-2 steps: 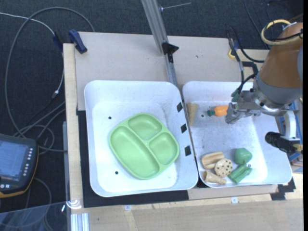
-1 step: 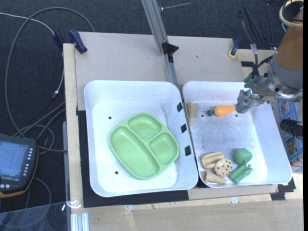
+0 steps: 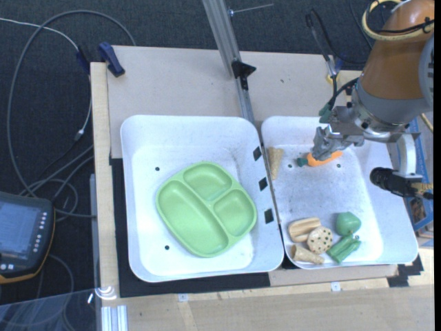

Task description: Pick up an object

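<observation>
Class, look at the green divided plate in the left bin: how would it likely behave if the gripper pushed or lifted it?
The green plate looks like rigid moulded plastic, so probably stiff and light. It lies flat on the left bin floor, so a push would likely slide it rather than tip it. Its low, smooth rim may be hard to pinch and could slip.

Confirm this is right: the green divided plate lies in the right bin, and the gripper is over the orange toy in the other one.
Not quite. The camera view shows the green divided plate in the left bin; the gripper is over the orange toy in the right bin.
</observation>
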